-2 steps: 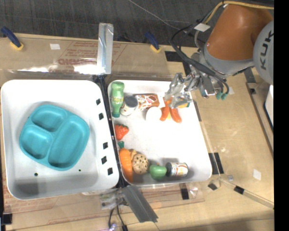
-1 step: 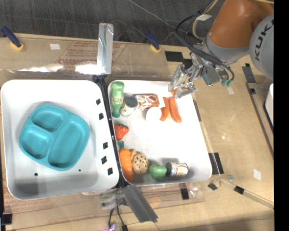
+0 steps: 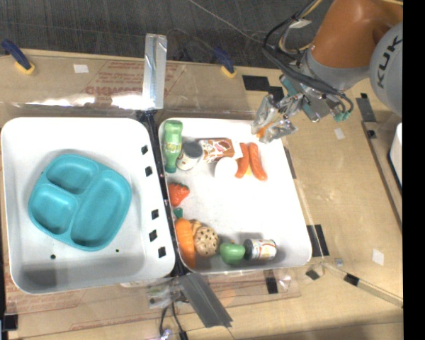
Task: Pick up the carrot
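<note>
Although the gripper (image 3: 273,125) hangs over the upper right rim of the right bin (image 3: 297,211), the camera view shows nothing clearly caught in it, and whether it is spread or pressed together cannot be told from this slant. A small orange fleck sits at its tip, too blurred to name. The carrot (image 3: 185,239) appears to be the orange piece lying at the bin's lower left, touching a cookie (image 3: 206,241), well apart from the tool. Two sausages (image 3: 251,160) lie just below the gripper. The step in hand reads as the approach; the next move calls for travel across the bin and a descent beside the cookie.
</note>
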You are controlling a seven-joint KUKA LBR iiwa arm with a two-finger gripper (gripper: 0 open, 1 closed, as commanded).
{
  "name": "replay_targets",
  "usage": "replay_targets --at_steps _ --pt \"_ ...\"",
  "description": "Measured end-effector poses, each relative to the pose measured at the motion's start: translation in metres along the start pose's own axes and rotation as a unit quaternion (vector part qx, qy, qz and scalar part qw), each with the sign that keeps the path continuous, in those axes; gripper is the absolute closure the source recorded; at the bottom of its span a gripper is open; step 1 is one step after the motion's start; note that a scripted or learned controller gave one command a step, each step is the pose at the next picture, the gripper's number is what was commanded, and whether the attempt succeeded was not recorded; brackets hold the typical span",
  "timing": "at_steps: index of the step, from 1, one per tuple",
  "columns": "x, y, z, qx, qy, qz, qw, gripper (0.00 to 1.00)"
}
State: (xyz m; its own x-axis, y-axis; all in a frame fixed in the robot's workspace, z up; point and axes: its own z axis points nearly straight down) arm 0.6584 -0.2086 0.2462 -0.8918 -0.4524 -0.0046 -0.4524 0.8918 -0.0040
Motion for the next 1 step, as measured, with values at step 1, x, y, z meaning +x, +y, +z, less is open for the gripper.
replay_targets --at_steps 1 --pt "-0.0054 0.0111 0.0057 -0.002 0.001 -0.194 0.9810 1.00"
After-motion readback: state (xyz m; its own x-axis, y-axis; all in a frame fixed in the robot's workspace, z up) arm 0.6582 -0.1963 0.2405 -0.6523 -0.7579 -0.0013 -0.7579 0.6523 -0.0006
